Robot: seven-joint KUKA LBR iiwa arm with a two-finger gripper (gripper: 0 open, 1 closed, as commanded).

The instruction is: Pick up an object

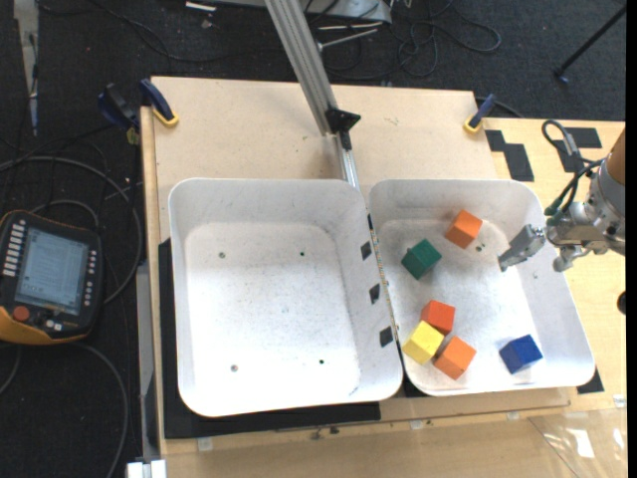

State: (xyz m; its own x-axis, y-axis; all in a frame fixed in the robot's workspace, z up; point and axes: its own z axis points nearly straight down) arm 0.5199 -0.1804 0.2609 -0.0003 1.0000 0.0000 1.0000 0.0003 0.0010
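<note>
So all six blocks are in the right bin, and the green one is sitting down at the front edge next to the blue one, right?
Not quite. The camera view shows the green block up toward the back of the right bin, near the divider and left of an orange block. The blue block sits alone at the front right. All six blocks are indeed in the right bin.

Three small cubes, a red one (438, 315), a yellow one (424, 342) and an orange one (455, 357), are crowding together near the front-left of the shallow white right-hand bin (557, 297), leaving little passage between them. A dark green cube (421, 259), a second orange cube (463, 228) and a blue cube (520, 353) are sitting apart with open floor around each. The bin's middle is lying open.
</note>
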